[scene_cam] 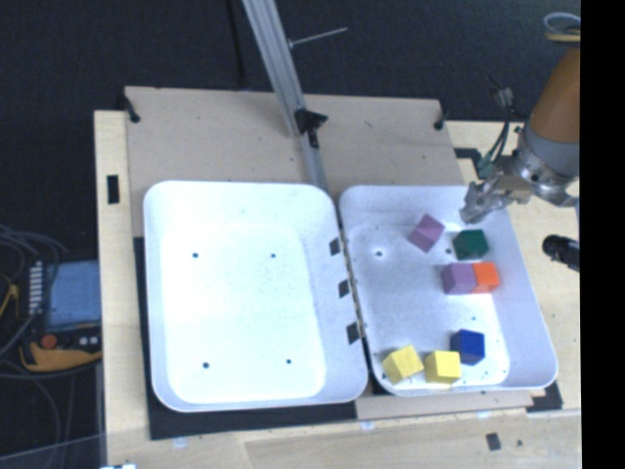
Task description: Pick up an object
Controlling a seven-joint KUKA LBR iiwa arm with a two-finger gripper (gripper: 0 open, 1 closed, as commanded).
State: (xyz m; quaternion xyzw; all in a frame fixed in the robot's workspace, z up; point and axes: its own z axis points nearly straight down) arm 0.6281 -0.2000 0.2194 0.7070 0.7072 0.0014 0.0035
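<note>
Above green block (471, 244), gripper (478, 203)

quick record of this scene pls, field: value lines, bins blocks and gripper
bins: two white bins, left bin and right bin
blocks in right bin: two purple blocks, green block, orange block, blue block, two yellow blocks
touching: second purple and orange side by side; yellow pair near front edge
gripper: above right bin's far side, just beside green block
held: nothing visibly between fingers

Glossy white plastic bins (244, 198) – matt, smooth-faced cubes (427, 233) – pale wooden bench (283, 125), dull finish.
</note>
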